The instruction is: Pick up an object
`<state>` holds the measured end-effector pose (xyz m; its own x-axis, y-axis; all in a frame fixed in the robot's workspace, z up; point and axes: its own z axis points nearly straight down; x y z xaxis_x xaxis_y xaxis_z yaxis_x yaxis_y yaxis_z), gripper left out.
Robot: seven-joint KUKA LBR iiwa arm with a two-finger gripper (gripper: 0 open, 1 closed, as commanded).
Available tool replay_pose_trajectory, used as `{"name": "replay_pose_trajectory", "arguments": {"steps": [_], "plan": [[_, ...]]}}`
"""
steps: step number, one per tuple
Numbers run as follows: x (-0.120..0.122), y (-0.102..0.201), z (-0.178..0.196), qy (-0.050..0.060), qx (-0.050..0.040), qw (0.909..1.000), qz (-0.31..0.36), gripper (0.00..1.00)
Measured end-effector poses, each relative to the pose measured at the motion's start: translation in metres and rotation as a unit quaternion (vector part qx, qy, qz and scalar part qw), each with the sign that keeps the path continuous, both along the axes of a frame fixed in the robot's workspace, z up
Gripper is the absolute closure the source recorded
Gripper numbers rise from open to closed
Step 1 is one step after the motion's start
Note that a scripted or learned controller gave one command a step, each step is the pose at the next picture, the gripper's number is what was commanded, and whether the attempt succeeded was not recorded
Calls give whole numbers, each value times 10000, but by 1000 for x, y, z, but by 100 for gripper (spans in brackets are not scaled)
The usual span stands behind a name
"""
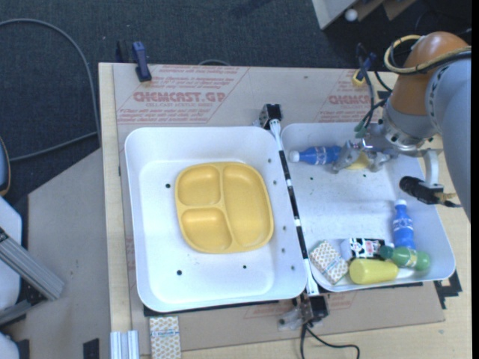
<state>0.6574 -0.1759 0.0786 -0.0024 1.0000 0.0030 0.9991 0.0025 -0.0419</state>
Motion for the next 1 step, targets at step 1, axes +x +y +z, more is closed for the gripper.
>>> {"name": "replay_pose_trajectory", "arguments": {"steps": [1], "plan": [[-9,28,5,-158,-13,9999,-3,0]]}}
